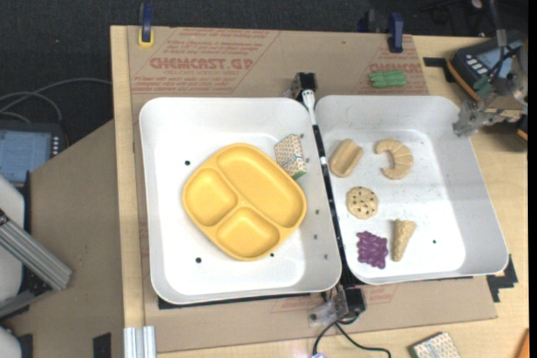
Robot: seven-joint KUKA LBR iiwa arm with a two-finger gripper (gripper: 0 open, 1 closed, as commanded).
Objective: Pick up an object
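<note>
Croissant (pixel 394 158) lies in right bin (pixel 470 205); tool (pixel 466 123) just beyond rim.

The tool (pixel 466 123) hangs at the view's right edge, tip pointing left and down.

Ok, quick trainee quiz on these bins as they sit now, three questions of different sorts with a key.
1. True or false: the yellow divided plate lies in the right bin.
2. Which item lies nearest the purple grape bunch? A croissant B cone C green item
3. Fill in: the cookie lies in the ____ bin.

Key: 1 false, it lies in the left bin. 2 B. 3 right.
</note>
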